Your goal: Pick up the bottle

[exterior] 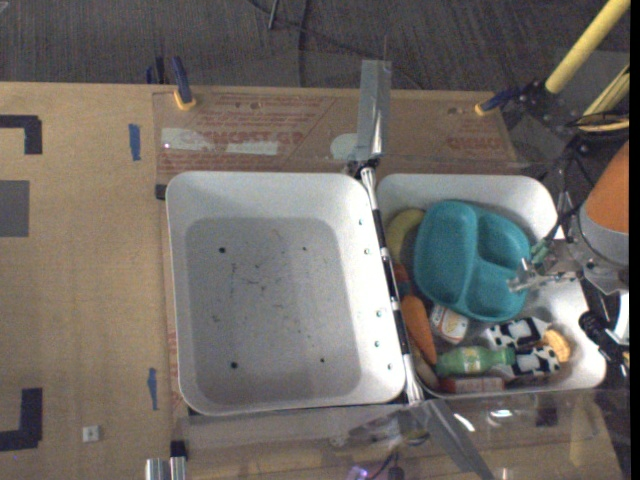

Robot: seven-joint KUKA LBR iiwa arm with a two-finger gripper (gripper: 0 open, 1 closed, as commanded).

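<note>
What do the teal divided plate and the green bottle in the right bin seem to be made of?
The teal plate looks like moulded plastic with a smooth, faintly glossy finish: uniform colour, rounded compartment walls. The green bottle is probably translucent plastic, since light passes through its body, though glass cannot be excluded.

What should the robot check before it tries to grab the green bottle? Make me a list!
1. Bottle in sight in the right bin: ok, lying on its side near the front wall.
2. Room around the bottle: not ok, the carrot and the black-and-white toy crowd it.
3. Nothing on top of the bottle: ok.
4. Gripper above the bottle: not ok, it is at the teal plate.
5. Gripper open: cannot tell.
</note>
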